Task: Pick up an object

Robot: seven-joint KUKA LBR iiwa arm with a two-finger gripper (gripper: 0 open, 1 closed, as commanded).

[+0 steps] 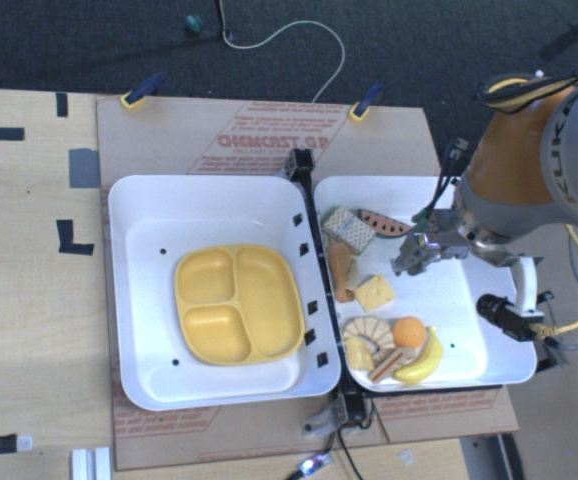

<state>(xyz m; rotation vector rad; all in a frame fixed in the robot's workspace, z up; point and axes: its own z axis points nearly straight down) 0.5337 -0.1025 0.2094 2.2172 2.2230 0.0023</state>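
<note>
Pincer fingers' spacing too small and blurred to tell.

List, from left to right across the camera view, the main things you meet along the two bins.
Yellow divided plate → cheese wedge → orange → gripper → orange band of the arm.

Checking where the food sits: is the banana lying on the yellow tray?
No, the banana lies in the right bin beside the orange, while the yellow tray sits in the left bin.
</note>
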